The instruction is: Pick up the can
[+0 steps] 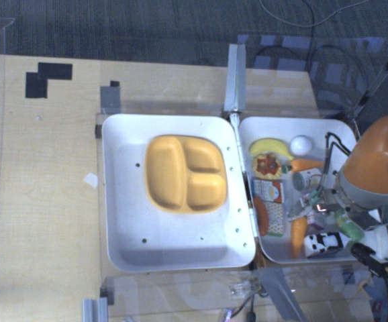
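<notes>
The can (pixel 307 178), small and silver with a red and white label, lies on its side in the right bin (pixel 342 127), near the middle. My gripper (pixel 310 204) hangs low over that bin just below and in front of the can, reaching in from the right under the orange band (pixel 375 161). Nothing can be seen held in it. The arm's body hides the bin's right side.
Around the can lie a banana (pixel 269 146), a white ball (pixel 301 143), two carrots (pixel 297 237), a red packet (pixel 268 166), a small carton (pixel 269 192), a sausage (pixel 261 217) and a black-and-white item (pixel 323 244). The left bin (pixel 120 200) holds a yellow divided tray (pixel 184 173).
</notes>
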Robot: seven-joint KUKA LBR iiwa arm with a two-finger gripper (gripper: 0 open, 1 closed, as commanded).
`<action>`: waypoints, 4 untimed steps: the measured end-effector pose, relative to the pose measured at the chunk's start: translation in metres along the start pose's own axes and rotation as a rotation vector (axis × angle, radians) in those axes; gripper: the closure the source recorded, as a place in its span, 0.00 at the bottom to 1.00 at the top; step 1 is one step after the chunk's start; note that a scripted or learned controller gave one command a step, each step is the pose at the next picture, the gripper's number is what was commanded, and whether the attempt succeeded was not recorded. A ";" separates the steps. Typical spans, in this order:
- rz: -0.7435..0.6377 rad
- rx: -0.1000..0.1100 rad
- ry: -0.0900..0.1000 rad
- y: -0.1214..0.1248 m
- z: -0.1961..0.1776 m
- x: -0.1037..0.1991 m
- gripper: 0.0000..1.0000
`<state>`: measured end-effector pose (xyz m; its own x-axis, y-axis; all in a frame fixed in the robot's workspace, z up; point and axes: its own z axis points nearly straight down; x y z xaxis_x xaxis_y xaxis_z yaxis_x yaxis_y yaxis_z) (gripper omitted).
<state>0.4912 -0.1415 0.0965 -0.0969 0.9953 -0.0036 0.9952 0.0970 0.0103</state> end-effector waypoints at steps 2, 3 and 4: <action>-0.186 -0.009 0.000 0.037 -0.005 -0.026 1.00; -0.186 -0.009 0.000 0.037 -0.005 -0.026 0.00; 0.023 0.000 0.001 0.089 0.009 -0.071 0.00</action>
<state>0.5868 -0.2037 0.0887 -0.0736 0.9973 -0.0024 0.9972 0.0736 0.0107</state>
